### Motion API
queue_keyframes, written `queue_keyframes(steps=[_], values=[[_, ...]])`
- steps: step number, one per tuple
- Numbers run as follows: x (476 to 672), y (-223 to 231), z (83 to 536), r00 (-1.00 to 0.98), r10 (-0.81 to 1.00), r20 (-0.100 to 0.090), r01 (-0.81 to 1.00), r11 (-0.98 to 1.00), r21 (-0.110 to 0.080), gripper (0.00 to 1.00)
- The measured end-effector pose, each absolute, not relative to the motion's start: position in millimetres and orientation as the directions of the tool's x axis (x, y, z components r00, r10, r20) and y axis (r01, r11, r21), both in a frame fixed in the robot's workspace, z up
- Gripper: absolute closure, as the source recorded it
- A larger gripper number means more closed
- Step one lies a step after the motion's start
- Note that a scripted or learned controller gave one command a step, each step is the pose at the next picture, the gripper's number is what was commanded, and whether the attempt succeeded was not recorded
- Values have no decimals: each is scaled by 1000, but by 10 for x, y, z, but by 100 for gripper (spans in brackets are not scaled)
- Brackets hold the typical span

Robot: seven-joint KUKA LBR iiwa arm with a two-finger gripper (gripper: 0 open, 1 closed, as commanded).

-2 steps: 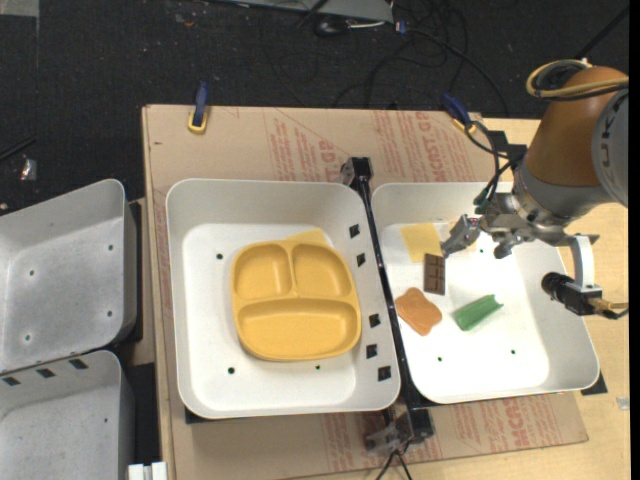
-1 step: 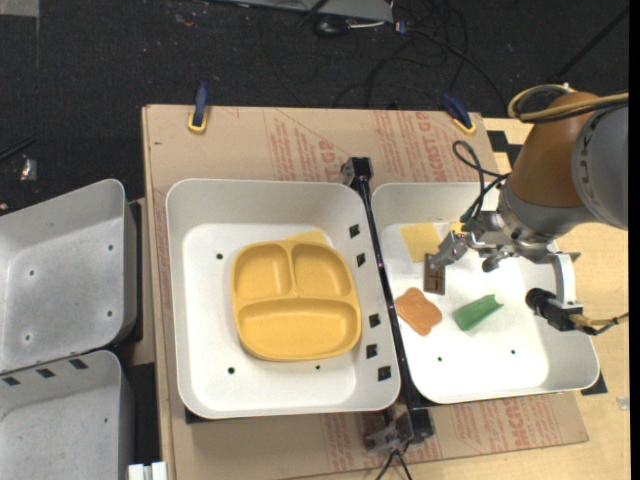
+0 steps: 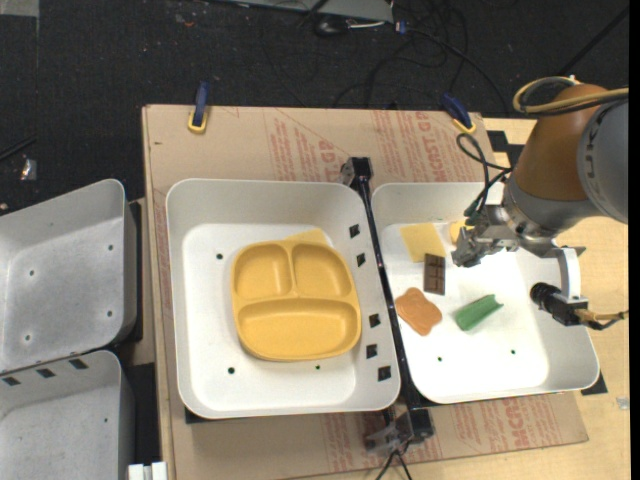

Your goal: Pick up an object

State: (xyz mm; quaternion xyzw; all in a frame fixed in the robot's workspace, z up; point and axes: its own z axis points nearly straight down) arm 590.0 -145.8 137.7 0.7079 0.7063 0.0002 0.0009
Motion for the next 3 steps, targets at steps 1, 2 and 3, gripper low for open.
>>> queue_keyframes(steps=[1,2,3], values=[[5920,-1357,1937,-3,1000,-1,1000,3,5,100],[5905,-1400,2562,-2,1000,-2,1000,2,6,100],[5915,-1401,2913,-3,1000,-2,1000,3,5,100]])
